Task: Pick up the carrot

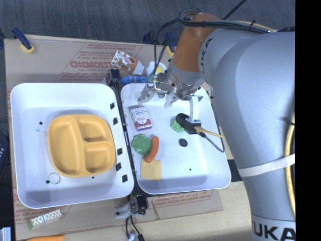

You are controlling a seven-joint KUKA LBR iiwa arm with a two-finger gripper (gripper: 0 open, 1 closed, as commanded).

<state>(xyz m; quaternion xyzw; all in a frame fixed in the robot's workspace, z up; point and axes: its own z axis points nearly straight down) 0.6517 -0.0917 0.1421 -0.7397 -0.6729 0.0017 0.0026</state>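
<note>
a yellow divided tray (80,144) is seen in the left bin (20,149). in the right bin (213,172), a green leafy item (141,144) is found touching the carrot (152,149), which lies near the bin's left wall just above a yellow block (151,169). a red and white carton (140,117) lies above them. further right, the hand (165,92) is hung over the bin's far end; whether it is open or closed cannot be told. another green item (176,125) is partly hidden by a black part. the arm (251,104) is cut off at the right.
</note>
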